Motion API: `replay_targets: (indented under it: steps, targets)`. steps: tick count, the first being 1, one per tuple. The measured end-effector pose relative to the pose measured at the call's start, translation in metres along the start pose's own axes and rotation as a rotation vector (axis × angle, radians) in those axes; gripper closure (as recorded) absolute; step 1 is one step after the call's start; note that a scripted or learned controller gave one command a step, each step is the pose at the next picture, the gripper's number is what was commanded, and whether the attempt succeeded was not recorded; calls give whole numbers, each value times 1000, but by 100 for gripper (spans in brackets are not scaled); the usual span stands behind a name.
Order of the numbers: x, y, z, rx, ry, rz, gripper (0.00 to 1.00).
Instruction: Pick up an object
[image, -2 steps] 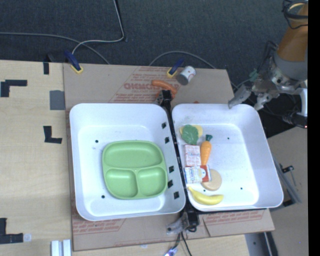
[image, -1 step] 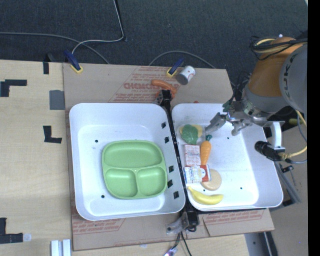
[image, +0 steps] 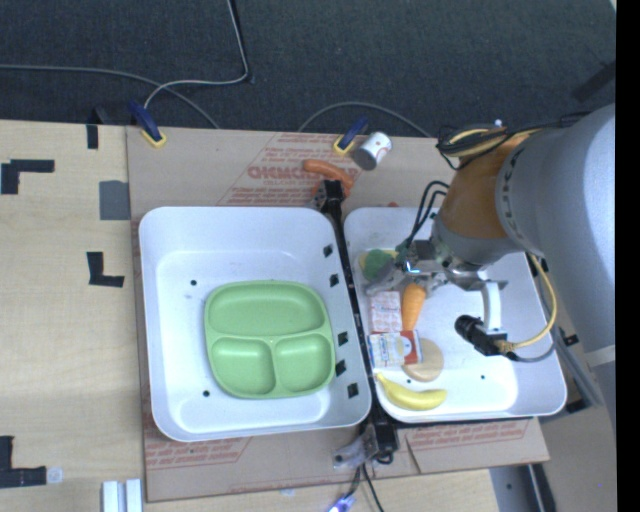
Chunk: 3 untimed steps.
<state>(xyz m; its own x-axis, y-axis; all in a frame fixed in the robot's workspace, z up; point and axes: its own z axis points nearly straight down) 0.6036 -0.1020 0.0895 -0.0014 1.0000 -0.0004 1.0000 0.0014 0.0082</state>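
The grey arm with the orange band (image: 478, 200) reaches from the right into the right shallow white bin (image: 530, 385), and its gripper (image: 425, 272) is low at the far left part of this bin, directly above the top of the long orange carrot-shaped toy (image: 412, 304). The gripper appears to touch or almost touch this carrot, but whether it is apart, together, or clamped on something I cannot tell, because the wrist hides it. To my judgement the task is in the reaching or grasping step: nothing is seen lifted, every object lies on the bin floor, so the pick itself is not yet done and the lifting is left. Just beside the carrot lie a small green round object (image: 376, 263), a flat red and white printed packet (image: 385, 315), a pale round disc (image: 425, 362) and a yellow banana (image: 410, 395) near the front wall; these stand close together, so a neighbour could be pushed. The left shallow white bin (image: 165, 300) holds a light green plastic plate with three compartments (image: 270, 337). Both bins rest on a brown cardboard sheet (image: 220, 170) over the pale wooden worktop (image: 60, 330), which carries black tape marks. Behind is dark carpet floor (image: 400, 50) with a thin grey cable (image: 200, 85)
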Motion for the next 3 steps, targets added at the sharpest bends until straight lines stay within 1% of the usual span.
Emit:
replay_targets:
  steps: [1,2,3]
  targets:
    - [2,2,-11,-4,3,0,100]
    - [2,2,-11,-4,3,0,0]
    - [-6,-41,-2,-10,0,1,0]
